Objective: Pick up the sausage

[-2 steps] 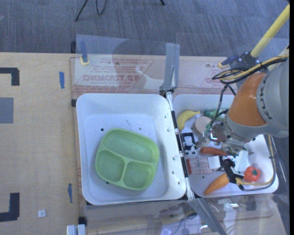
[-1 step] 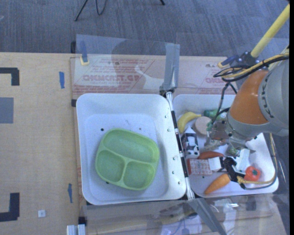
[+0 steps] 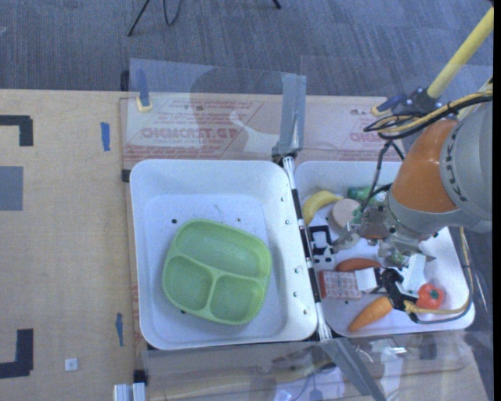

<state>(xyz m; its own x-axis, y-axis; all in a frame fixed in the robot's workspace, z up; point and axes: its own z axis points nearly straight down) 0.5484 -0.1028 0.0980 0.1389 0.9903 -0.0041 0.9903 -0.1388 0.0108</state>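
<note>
Inside right bin (image 3: pixel 462 313), sausage (image 3: pixel 356 265), carrot (image 3: pixel 369 312)

Floor (image 3: pixel 329 35) is seen along the top: grey carpet with a faint ribbed weave. Thin black stand legs (image 3: pixel 156 16) are planted on it at upper left. Worktop (image 3: pixel 63 258) is light wood-toned, marked with black corner brackets (image 3: pixel 19 129), a grey square (image 3: pixel 9 188) and short blue tape strips (image 3: pixel 105 136). A clear plastic sheet (image 3: pixel 215 110) is stood behind the bins. Lighting is even, no hard shadows.
</note>
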